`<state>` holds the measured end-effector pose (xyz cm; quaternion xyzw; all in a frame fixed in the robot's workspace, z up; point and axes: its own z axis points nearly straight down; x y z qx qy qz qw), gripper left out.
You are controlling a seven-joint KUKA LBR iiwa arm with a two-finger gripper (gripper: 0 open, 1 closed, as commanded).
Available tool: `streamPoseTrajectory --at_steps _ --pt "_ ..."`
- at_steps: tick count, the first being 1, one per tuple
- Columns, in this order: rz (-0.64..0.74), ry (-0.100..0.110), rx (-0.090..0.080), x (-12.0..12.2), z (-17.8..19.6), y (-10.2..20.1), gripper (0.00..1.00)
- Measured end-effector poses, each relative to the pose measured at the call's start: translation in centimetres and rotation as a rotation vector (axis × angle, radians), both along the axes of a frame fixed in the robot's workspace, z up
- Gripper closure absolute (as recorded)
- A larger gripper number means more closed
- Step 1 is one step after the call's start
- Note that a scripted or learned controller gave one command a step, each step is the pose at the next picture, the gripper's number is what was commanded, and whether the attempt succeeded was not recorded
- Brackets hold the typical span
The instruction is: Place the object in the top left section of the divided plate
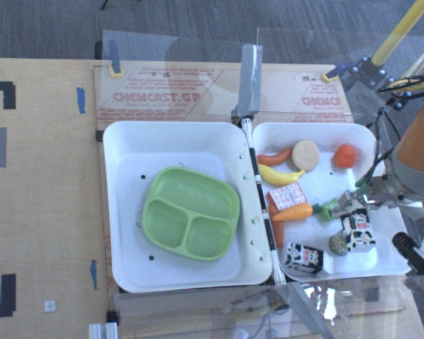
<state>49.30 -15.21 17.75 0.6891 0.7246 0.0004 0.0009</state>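
Observation:
A green divided plate lies in the left bin, with one long section along its top left and two smaller ones at the bottom right; all three hold nothing. My gripper is low over the right bin, just right of the green leafy end of a toy carrot. A black-and-white carton sits right below the gripper. Nothing shows as lifted by the gripper.
The right bin also holds a sausage, a banana, a round cookie, a red tomato, a red box, a second carton and a small can. A ridge divides the bins.

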Motion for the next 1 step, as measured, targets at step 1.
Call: streamPoseTrajectory --at_steps 1 --pt "0.254 0.005 0.002 -1.37 0.66 8.54 1.0"
